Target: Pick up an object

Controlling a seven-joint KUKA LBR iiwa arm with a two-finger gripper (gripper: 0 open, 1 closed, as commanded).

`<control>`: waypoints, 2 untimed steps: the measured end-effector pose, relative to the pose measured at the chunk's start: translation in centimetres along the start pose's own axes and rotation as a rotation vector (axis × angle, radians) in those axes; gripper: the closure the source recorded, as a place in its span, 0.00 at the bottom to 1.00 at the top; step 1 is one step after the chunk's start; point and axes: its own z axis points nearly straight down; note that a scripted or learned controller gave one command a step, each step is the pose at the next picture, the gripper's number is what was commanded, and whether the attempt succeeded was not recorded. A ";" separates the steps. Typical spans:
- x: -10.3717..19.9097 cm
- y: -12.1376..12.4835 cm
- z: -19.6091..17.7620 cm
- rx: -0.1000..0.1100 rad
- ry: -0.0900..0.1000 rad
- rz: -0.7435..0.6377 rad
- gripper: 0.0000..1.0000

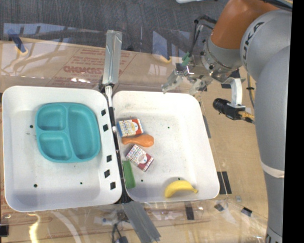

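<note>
The right bin (203,146) holds a small red-and-white carton (130,127), an orange carrot-like piece (139,140), a second small carton (140,157), a green stick (128,174) against the left wall and a yellow banana (180,188) near the front rim. My gripper (185,84) hangs over the far rim of this bin. Its two pale fingers (170,85) are spread open with nothing between them. It is well behind and above all the objects.
In the left bin (15,153) lies a teal divided plate (68,131). A grey metal strip (112,56) stands behind the gap between the bins. The arm (265,63) fills the right side, with a black fitting (228,107) beside the right bin.
</note>
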 end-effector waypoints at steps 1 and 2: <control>5.9 -5.1 8.3 0.003 0.000 0.016 0.00; 4.8 -7.1 8.8 0.004 0.000 0.397 0.00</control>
